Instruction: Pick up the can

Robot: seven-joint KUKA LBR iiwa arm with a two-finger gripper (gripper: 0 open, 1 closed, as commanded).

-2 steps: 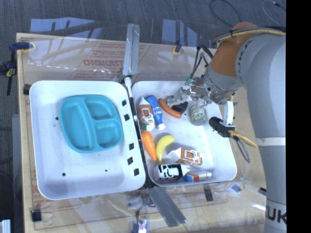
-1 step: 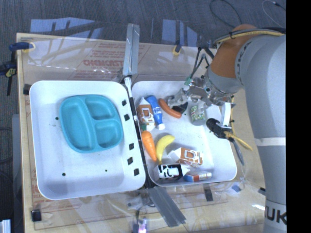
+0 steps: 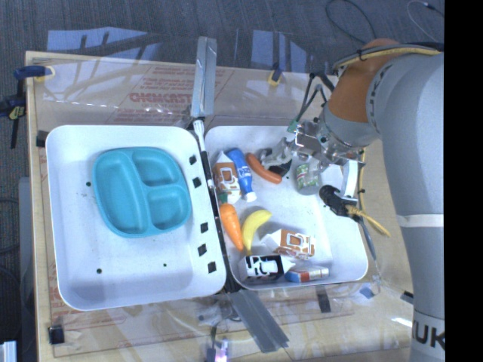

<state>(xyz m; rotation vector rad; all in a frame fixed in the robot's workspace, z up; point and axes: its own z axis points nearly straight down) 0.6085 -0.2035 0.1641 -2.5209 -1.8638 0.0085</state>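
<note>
The arm comes in from the right side of the camera view, its orange band above the wrist, and the end effector [image 3: 306,157] sits low in the upper right part of the right bin [image 3: 343,259]. The can [image 3: 306,177], a small greenish-grey one standing upright, is directly under it and touching it. Whether the can sits between the fingers, and how far those fingers are parted, cannot be told from this angle, since the wrist hardware covers them.

Taking the can as the landmark: just to its left lies a hot dog [image 3: 266,168], tilted, and beyond that a blue and white tube [image 3: 240,173] next to a small brown and white carton [image 3: 226,179] against the divider. Below and to the left of the can lie a carrot [image 3: 232,225] and a banana [image 3: 255,225], touching each other. Straight below the can, nearer the front wall, is a second brown and white carton [image 3: 296,243], then a black and white box [image 3: 264,266] and a red and blue marker-like stick [image 3: 307,274].

Well to the left of the can, the left bin [image 3: 75,277] carries a turquoise divided tray [image 3: 143,190]. Both bins rest on the surface [image 3: 151,89], which is covered in clear sheeting.
</note>
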